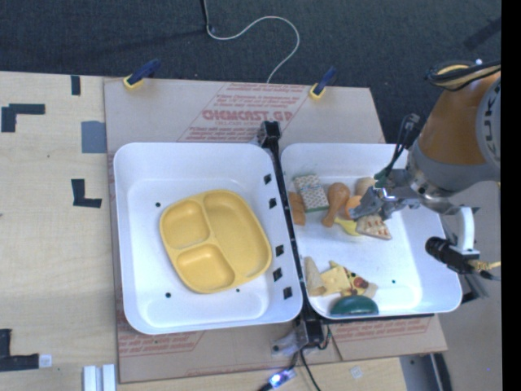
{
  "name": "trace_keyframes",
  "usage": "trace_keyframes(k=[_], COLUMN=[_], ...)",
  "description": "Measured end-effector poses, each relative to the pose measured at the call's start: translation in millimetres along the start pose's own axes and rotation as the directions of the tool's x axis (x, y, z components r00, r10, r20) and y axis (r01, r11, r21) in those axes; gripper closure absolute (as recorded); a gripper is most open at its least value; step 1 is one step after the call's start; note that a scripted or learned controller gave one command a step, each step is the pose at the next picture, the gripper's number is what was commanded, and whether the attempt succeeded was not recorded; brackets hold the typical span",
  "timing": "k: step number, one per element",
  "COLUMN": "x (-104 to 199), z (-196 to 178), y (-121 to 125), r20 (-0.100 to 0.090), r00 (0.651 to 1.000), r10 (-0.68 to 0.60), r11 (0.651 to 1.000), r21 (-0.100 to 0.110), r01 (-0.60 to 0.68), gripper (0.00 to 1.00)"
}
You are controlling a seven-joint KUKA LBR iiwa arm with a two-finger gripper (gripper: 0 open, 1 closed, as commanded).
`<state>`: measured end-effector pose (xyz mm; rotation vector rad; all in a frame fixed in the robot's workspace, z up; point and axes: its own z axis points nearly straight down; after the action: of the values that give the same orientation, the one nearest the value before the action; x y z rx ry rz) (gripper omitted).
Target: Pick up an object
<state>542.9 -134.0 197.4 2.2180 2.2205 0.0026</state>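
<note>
Bench surface: light wood panel with black marks at far left, dark carpet-like floor behind, and a brown cardboard sheet (244, 116) under both bins, held by two blue-and-yellow clamps (142, 72) at its back edge. A white cable (252, 27) loops across the floor above the cardboard.

Left bin (138, 218): well to the left of the pincer. It holds one yellow three-compartment plate (216, 240), lying flat, roughly centred.

Right bin (407, 275): holds the food items. Farthest left of the pincer, against the divider, an orange-brown piece (296, 208) with a grey-green speckled block (310, 192) just beside it. Nearer the pincer, a tan drumstick-shaped piece (334, 202), upright in the frame. Toward the front edge of the bin, below and left of the pincer, a pale wedge (312, 274), a yellow cheese-like piece (336, 278) with red spots, and a dark green rounded item (355, 305) at the front rim.

Pincer (376, 206): low in the right bin, over a small cluster; a yellow piece (348, 226) lies just left and below it, a pizza-slice-shaped piece (376, 230) directly under it. Finger state: cannot tell, since dark metal and items overlap there. No item is clearly seen between the fingers.

Arm: grey wrist with orange section (456, 129) enters from the right.
</note>
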Motion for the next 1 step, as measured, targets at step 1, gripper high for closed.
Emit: trace_keyframes(k=[1], x=[0.5], z=[-28.5], y=[0.7], r20=[-0.001], r00=[1.0], r10=[-0.001], r11=[1.0], r21=[0.002], r01=[0.001], gripper=[1.0])
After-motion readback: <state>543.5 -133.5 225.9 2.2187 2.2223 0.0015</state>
